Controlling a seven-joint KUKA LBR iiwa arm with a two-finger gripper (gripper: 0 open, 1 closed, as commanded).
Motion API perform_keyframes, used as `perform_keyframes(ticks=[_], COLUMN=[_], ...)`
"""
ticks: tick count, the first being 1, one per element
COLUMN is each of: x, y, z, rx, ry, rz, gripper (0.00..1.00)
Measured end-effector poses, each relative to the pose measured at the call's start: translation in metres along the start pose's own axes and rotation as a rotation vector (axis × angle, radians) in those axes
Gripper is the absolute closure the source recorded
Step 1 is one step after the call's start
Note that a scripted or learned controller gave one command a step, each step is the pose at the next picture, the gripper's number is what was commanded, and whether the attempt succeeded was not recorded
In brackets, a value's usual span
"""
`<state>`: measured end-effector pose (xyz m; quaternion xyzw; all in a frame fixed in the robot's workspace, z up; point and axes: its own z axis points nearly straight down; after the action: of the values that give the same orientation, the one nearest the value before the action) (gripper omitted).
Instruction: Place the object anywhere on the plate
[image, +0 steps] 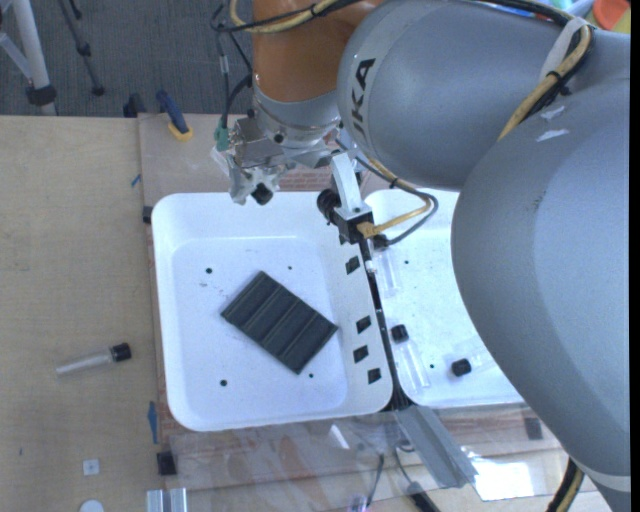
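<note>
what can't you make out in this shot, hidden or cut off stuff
- Right bin: in the camera view the grey arm covers most of it, so much of what lies there is hidden.
- Gripper: small, tucked under the wrist; finger state unclear.
- Dark ridged object in the left bin: whether this is the plate is unclear.
- Small cylinder on the bench: too small to identify.

Arm (480, 110) lettering: dark letters, partly visible, seemingly "KA", on the grey casing just below the orange band.
Other readable text: none.
</note>
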<state>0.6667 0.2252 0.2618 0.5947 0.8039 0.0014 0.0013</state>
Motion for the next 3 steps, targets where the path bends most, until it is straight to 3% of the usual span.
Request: perform_keyframes(ticks=[1, 2, 3], x=[0.001, -0.011, 0.003], y=[0.001, -0.004, -0.065], z=[-0.01, 0.098, 0.038], rx=[-0.003, 0.005, 0.004], ry=[0.0, 0.002, 0.003], rz=[0.0, -0.353, -0.735], gripper=[1.0, 1.0, 1.0])
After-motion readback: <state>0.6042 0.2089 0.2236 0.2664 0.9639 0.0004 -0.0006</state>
